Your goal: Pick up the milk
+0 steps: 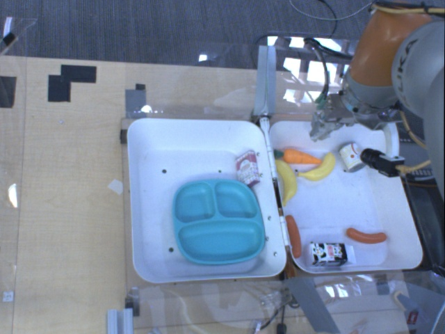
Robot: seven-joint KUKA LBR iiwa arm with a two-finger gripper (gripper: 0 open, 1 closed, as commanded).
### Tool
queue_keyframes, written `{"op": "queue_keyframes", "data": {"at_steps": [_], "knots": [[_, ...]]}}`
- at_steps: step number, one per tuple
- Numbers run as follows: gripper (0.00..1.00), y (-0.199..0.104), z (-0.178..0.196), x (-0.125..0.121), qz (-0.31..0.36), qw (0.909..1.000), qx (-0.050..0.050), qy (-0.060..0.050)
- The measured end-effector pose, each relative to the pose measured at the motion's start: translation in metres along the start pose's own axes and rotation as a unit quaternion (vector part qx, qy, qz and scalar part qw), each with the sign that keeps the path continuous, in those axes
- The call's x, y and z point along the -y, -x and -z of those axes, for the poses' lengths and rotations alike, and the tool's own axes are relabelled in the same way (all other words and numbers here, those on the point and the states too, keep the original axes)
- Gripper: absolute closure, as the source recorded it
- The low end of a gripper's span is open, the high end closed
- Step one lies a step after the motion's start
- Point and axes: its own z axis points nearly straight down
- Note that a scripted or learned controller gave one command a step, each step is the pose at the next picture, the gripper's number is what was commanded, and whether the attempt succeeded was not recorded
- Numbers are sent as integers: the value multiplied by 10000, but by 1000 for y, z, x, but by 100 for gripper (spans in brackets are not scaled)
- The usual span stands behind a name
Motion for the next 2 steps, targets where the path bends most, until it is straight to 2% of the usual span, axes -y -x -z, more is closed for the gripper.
{"op": "queue_keyframes", "data": {"at_steps": [1, 2], "knots": [[100, 30, 113, 19, -52, 10000, 4, -3], [100, 28, 124, 17, -15, 10000, 15, 25]]}}
